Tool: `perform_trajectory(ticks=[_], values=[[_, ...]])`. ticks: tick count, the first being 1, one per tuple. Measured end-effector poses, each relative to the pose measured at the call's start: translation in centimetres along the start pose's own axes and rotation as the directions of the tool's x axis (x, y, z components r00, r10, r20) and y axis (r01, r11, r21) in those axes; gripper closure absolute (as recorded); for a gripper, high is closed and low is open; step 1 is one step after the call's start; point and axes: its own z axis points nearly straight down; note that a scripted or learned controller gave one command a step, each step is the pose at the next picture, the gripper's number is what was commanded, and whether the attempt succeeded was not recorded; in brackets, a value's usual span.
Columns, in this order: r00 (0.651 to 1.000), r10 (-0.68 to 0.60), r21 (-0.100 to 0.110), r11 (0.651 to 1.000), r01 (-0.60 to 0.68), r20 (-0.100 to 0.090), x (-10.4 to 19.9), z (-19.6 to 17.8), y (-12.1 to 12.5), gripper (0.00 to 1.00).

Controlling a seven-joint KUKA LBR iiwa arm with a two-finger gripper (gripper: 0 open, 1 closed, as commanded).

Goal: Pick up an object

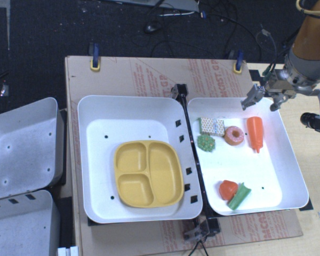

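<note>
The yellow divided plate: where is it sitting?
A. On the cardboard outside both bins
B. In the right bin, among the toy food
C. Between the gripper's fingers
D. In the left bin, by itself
D: the yellow divided plate lies flat in the left bin, while the toy carrot, donut and other food pieces lie in the right bin.

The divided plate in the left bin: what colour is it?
Plain yellow; the divided plate shows clearly in the camera view.
</note>
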Motion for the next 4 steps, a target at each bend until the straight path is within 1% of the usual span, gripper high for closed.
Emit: perform_trajectory(ticks=[1,2,3,4], values=[[1.0,-0.003,-0.012,1.0,0.003,0.002,0.1,-0.8,0.2,0.0],[1.0,0.0,-0.007,1.0,0.0,0.001,0.3,4.2,-0.7,0.0],[1.0,0.0,-0.007,1.0,0.0,0.001,-0.3,10.5,-0.8,0.0],[1.0,0.001,-0.015,1.0,-0.001,0.001,-0.3,15.5,-0.6,0.0]])
